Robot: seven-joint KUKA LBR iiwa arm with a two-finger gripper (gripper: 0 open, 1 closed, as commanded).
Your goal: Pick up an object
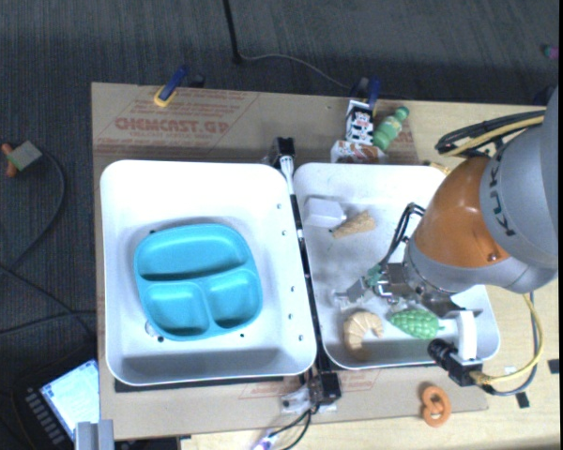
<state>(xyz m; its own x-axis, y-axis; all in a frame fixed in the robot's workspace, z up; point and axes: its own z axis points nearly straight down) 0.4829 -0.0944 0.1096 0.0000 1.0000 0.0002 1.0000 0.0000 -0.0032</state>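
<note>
Right bin (311,251): arm (469,232) overhead, gripper (387,287) low, finger state cannot be told; croissant (363,326) at its 7 o'clock, green object (415,323) at 5.

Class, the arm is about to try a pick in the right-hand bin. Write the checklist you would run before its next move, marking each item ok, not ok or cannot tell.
1. Gripper is over the right bin: ok.
2. An object lies close by: ok, the green knobbly toy and the croissant sit near it.
3. Jaws open enough for a grasp: cannot tell, the wrist hides them.
4. Something already held: cannot tell.
5. Other pickable things in that bin: ok, a white block and a cone lie at its far end.
6. Blue divided tray is out of the way in the left bin: ok.
</note>
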